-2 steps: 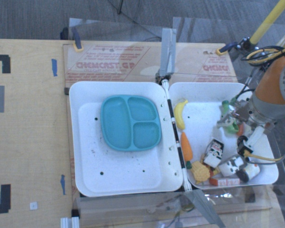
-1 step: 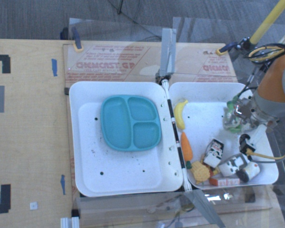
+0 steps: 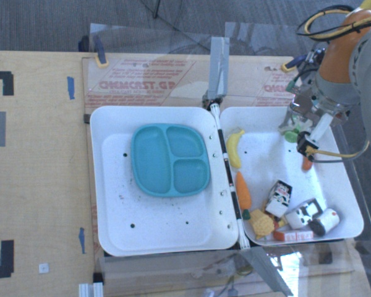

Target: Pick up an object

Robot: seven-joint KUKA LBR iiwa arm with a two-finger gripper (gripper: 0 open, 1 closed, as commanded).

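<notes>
Evidently the pick is not yet made: nothing can be seen lifted, and every item in view lies on a bin floor. The end effector (image 3: pixel 292 129) hangs low over the far right part of the right bin (image 3: pixel 266 147), and whether it is open or closed cannot be told from this slanted look down. Just beside its tip lies a small green piece (image 3: pixel 290 136), rounded and too small to name, which I judge to be the likeliest target; whether the two touch is unclear. A little nearer the camera sits a small orange-red piece (image 3: pixel 307 163), apart from the green one. What is left, then, appears to be the whole grasp and the lift. The other candidates are well apart from the tool: a banana (image 3: pixel 234 148) and a carrot (image 3: pixel 242 190) along the left wall of that bin, and a small carton (image 3: pixel 279 198) with a yellow lumpy item (image 3: pixel 263 223) in the near corner. In the left bin (image 3: pixel 111 184) lies a teal divided plate (image 3: pixel 170 159), flat.
</notes>
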